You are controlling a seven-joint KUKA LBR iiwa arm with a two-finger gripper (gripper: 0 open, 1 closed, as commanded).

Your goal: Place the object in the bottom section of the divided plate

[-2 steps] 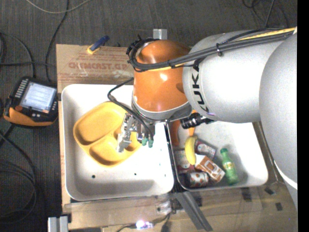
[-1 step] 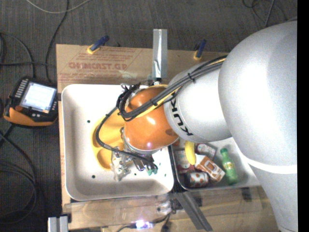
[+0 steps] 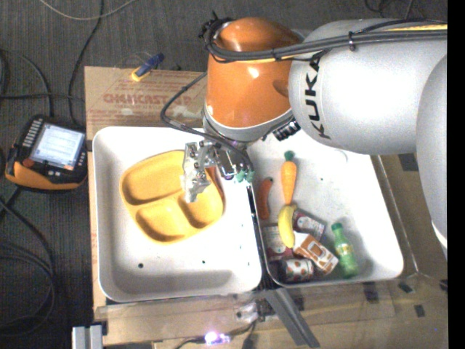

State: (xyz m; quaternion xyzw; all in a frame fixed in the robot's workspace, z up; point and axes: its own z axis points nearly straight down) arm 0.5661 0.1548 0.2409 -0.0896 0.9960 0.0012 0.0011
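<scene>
Arm (image 3: 349,86): grey body with an orange band, entering from the right of the camera view and covering the upper right of the scene; its wrist sits above the gap between the two bins.
Tabletop (image 3: 109,100): brown board surface carrying both bins; a small blue-and-yellow item (image 3: 147,66) lies on it near the top edge.
Left bin (image 3: 182,267): shallow white tray holding the divided plate in its upper half.
Right bin (image 3: 378,217): shallow white tray holding the loose items, grouped along its left and lower side.
Divided plate (image 3: 156,195): yellow, with a top section and lower sections split by raised ridges; it sits tilted in the left bin.
Handheld pendant (image 3: 49,151): orange and black with a lit screen, on the floor left of the tabletop.
Tool (image 3: 195,184): hangs below the orange band over the right part of the divided plate, at the ridge between sections. Whether its fingers are apart or together cannot be told from this view, nor whether anything sits between them.
Carrot (image 3: 289,180): orange with a green top, upright in the right bin, well apart from the tool.
Banana (image 3: 286,225): yellow, just below the carrot.
Green bottle (image 3: 344,249): lower right of the item group.
Small packets (image 3: 312,257): red and brown, clustered beside the banana and the green bottle.
</scene>
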